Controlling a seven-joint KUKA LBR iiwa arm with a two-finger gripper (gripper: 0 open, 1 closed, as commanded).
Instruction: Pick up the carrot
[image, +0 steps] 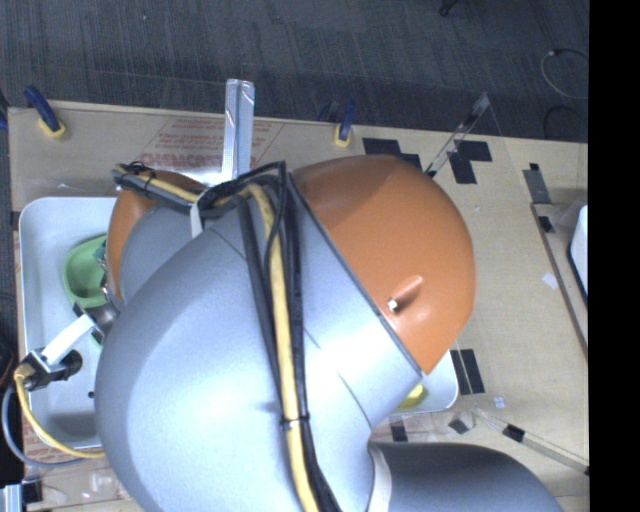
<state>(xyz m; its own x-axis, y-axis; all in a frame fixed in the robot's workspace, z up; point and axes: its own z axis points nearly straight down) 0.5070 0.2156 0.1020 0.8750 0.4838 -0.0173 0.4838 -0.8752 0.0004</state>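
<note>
Grey arm bulk sits closest to the lens, its orange band and a bundle of black and yellow cables draped over it, covering most of the left white bin. A green object peeks out at the bin's left side, and something yellow shows under the band's lower edge. Where the carrot lies I cannot tell; it is hidden beneath the arm. The hand is likewise covered, so whether it is released or clenched cannot be told. Judging by its kind, a carrot would be light, stiff and fairly smooth, best pinched across its thicker middle.
</note>
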